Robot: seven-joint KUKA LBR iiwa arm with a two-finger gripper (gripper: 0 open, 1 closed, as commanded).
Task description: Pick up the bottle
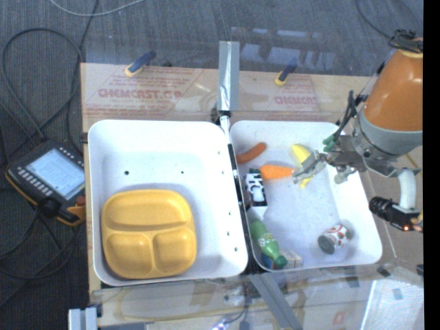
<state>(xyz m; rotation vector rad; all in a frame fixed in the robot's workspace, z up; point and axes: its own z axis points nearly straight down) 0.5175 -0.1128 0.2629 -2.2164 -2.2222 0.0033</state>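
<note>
**Gripper above the right bin, bottle near the front wall**

The arm (395,95) comes in from the right side and its orange band is over the right edge of the right bin (357,205). The gripper (309,170) hangs over the back part of this bin, just beside a yellow banana-shaped toy (300,152) and the tip of an orange carrot (276,172). Its fingers (303,173) point to the left and look slightly apart, with nothing between them, so the pincer is open and holds no thing.

The green bottle (265,243) lies on its side in the front left part of the right bin, close to the wall that divides the two bins. It is well apart from the gripper. At its lower end it touches a small pale block (293,258).

Other things lie in the same bin: a reddish sausage-shaped toy (251,151) at the back left, a small black and white box (256,188) near the dividing wall, and a can with red and white print (333,238) lying on its side at the front right.

In the left bin (137,143) a yellow plate with three compartments (148,232) rests in the front left corner.

A hand controller with a screen (48,177) lies on the floor to the left of the bench.
</note>
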